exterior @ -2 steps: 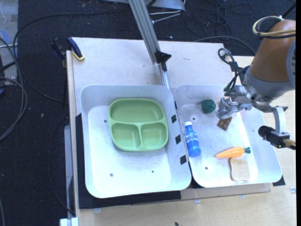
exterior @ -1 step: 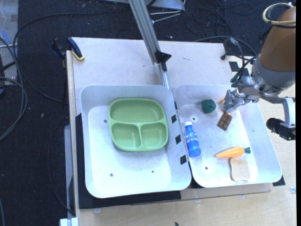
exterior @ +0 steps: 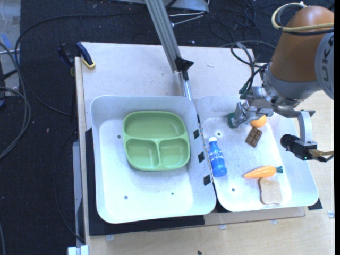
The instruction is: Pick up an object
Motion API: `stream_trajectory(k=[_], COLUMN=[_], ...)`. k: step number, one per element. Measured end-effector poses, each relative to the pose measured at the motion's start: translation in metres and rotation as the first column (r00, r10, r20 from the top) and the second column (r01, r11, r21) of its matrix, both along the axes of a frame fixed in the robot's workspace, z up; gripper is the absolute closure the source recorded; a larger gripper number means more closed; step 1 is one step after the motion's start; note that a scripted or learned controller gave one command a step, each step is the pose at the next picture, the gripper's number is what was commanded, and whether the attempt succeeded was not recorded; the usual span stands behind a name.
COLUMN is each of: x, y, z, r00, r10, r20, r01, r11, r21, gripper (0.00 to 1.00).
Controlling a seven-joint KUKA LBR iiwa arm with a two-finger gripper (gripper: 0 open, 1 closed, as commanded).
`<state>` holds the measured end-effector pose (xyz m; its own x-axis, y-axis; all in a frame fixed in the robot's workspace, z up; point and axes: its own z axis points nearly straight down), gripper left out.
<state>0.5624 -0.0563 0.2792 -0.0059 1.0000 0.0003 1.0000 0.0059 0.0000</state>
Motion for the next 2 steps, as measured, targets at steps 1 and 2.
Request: stream_trajectory(k=[1, 2], x=[-0.005, -0.006], y=[0.050, 0.099], z=[0.000, -0.022], r00=[1.000, 1.000], r10=[0.000, 0.001], r20=[-0.001, -0.003], r01=[0.000, -0.001], r11=[1.000, 1.000], r21=[0.000, 0.000], gripper=[1.00, 1.00])
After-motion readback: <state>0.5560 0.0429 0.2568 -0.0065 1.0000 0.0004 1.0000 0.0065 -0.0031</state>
